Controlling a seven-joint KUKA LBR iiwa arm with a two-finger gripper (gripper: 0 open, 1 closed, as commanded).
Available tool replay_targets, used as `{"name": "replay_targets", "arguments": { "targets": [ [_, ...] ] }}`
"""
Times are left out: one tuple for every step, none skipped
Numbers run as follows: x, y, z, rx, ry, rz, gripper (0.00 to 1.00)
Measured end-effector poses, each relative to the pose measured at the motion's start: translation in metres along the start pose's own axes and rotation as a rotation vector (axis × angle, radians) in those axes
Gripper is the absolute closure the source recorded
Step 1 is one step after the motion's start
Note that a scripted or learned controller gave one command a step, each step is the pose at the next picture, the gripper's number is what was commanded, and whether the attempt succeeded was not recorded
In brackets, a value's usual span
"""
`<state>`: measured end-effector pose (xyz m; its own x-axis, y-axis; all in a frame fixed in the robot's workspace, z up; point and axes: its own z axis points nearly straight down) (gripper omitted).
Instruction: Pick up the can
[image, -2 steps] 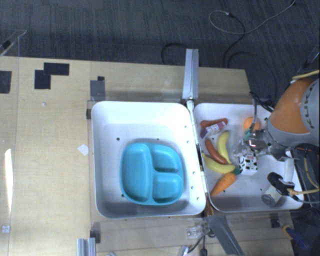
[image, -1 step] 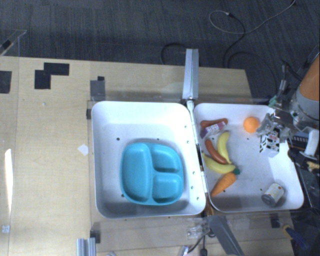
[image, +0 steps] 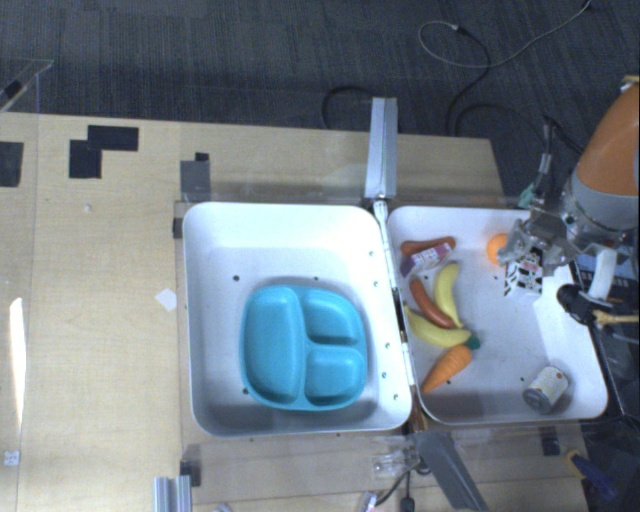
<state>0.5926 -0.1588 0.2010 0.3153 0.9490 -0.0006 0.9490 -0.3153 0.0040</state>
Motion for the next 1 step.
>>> {"name": "replay_targets", "arguments": {
  "targets": [
    [0.0177, 0.0480, -0.0160, -0.001, 0.000, 0.234, 1.00]
  ]
}}
